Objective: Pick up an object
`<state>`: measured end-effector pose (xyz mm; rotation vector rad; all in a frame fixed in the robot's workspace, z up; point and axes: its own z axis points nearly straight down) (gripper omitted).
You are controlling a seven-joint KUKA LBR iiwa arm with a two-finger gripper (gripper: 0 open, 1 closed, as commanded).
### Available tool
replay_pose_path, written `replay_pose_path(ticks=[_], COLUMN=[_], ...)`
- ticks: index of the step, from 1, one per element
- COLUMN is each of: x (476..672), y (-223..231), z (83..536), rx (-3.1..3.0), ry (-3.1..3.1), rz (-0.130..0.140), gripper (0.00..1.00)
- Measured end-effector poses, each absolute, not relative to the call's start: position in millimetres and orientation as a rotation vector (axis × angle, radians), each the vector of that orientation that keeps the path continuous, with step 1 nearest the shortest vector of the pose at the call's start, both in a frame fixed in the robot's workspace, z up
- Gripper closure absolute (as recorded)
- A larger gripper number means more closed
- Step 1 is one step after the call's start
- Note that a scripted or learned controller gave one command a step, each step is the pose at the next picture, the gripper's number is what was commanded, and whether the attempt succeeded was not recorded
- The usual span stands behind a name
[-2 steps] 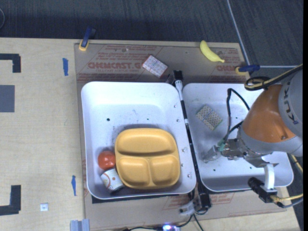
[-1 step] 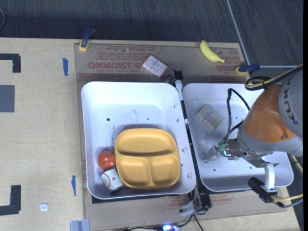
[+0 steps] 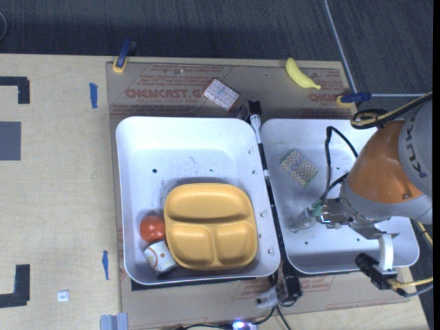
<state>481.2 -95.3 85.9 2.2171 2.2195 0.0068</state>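
The scene is evenly and fairly brightly lit from overhead, with a cool cast. The two white bins (image 3: 130,150) come out bright, nearly washed out on their rims — soft glare, no hard hot spots. Shadows are faint and short: a thin one under the yellow tray (image 3: 210,225), a darker patch beneath the arm (image 3: 385,177). The dark floor (image 3: 206,12) at the top stays dim. Detail is soft and slightly grainy throughout — small print on the cardboard (image 3: 172,91) blurs.

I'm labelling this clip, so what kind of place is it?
Probably a robotics lab test bench: two shallow white plastic bins clamped on a brown board, a grey-and-orange robot arm, and a yellow divided plastic tray as a test object.
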Motion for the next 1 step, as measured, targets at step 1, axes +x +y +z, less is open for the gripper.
replay_pose_path(ticks=[1], x=[481.2], y=[-93.2], z=[85.9], rx=[2.218], ry=[2.217], rz=[0.006], gripper=[0.0])
